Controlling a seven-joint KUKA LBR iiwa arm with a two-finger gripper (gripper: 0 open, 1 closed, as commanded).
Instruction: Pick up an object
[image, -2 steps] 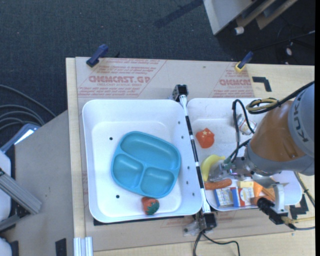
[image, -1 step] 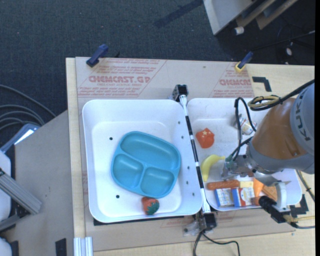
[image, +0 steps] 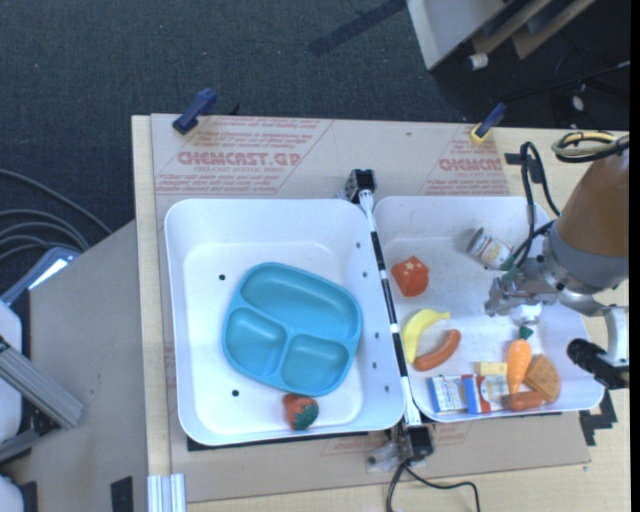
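My gripper (image: 522, 308) hangs low over the right bin (image: 445, 232), near its right side. Just below it in the view lies an orange carrot (image: 517, 364), whose green top points up toward the gripper. A brown bread slice (image: 545, 377) rests beside the carrot. Further left are a sausage (image: 438, 350), a yellow banana (image: 420, 328) and a red pepper (image: 410, 277). A small can (image: 488, 247) lies up and left of the gripper. Nothing is visibly held.
A printed box (image: 458, 392) lies at the right bin's front edge. The left bin (image: 182, 300) holds a blue divided plate (image: 290, 327) and a strawberry (image: 300, 409). A divider (image: 378, 270) runs between the bins. Cables (image: 585, 145) sit at the back right.
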